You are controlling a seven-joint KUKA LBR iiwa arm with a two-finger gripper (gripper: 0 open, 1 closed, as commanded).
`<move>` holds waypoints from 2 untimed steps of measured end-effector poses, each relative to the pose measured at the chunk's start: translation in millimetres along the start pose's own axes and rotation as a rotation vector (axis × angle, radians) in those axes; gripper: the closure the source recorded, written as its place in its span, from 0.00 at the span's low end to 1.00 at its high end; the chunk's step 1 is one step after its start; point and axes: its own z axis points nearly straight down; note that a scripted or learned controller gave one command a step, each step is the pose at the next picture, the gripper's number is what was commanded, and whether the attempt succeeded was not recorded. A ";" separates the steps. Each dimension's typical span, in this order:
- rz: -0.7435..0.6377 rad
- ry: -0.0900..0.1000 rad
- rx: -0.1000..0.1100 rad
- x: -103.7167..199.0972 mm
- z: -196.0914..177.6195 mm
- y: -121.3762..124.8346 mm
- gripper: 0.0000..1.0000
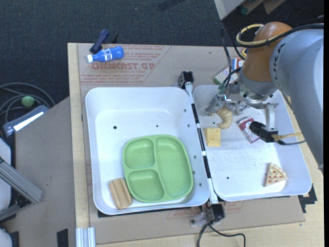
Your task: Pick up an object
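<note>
Grey arm's gripper (224, 106) hovers low in my right bin (241, 187), just above the croissant (224, 118); finger state I cannot tell. Cheese block (213, 137) sits near. Approach step, I judge; next calls for closing squarely on the croissant.

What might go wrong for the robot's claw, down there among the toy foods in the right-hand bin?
1. The claw sits low over a tan croissant-like piece, close to the bin's left wall; a finger could hit that wall.
2. A yellow cheese block and a red packet lie nearby, so closing might nudge one or catch the wrong item.
3. The curved piece may slip out when lifted.
</note>
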 end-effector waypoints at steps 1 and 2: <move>0.000 0.000 0.000 -4.4 0.0 13.7 0.00; -0.001 -0.001 -0.004 -3.9 -10.8 14.6 1.00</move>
